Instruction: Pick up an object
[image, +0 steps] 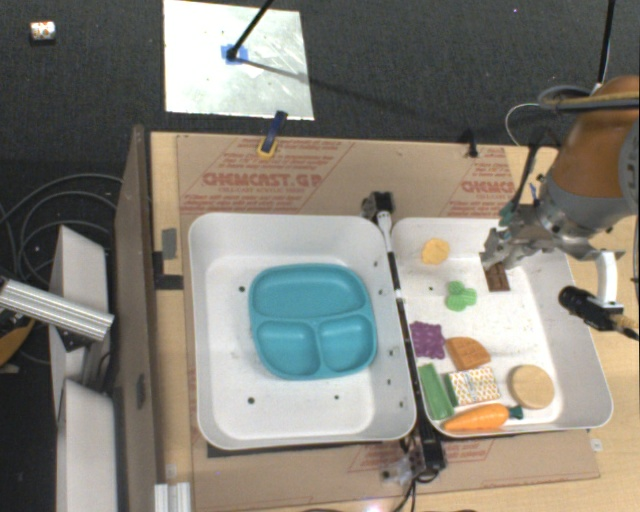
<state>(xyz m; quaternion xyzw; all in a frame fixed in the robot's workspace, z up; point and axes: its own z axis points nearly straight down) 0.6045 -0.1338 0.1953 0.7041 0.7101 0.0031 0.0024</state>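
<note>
Over the right bin (575, 330), my gripper (497, 262) hangs, grip unreadable.
Nearest are a small brown block (497, 280), the yellow piece (434, 251) and green piece (460, 296); I judge them light, rigid, best pinched across narrow sides.

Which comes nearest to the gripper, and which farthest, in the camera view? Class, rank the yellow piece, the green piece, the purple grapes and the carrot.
From the gripper, in the right bin:
1. Green piece, just below and left of it.
2. Yellow piece, to its left; close to the green piece's distance, so this order is tentative.
3. Purple grapes, lower, by the divider.
4. Carrot, at the bin's bottom edge.
</note>
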